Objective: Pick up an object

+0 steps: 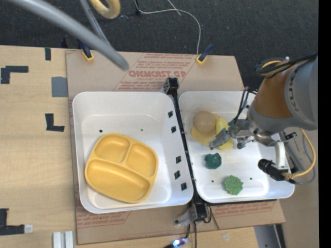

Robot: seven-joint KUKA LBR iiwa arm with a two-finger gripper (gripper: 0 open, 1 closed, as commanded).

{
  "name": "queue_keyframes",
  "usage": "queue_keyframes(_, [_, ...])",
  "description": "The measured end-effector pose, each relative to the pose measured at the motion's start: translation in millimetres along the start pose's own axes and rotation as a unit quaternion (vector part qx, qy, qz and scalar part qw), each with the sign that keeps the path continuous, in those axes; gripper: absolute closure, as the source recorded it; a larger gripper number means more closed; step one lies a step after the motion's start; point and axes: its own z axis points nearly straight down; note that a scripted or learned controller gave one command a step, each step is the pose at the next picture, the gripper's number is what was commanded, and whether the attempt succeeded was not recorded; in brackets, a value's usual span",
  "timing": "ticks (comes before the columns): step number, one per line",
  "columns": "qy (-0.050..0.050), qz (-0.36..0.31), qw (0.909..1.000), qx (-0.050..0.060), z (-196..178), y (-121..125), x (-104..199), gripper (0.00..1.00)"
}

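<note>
Claw (225, 138) spread apart, low in the right bin (258, 190), beside the yellow object (221, 124).

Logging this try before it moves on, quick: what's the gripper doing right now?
Gripper: low in the right bin, at the yellow object; open or shut cannot be told, no grasp visible.

The grey arm (289, 99) enters from three o'clock. Its gripper (223, 140) points toward nine o'clock, hanging low.

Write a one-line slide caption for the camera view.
KUKA arm's gripper reaches into the right bin beside a yellow object; a yellow divided plate lies in the left bin.
</note>
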Motion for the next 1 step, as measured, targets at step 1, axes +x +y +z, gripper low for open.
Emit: queue_keyframes(1, [0.0,-0.001,1.0,-0.001,-13.3,0.8,1.0,1.0])
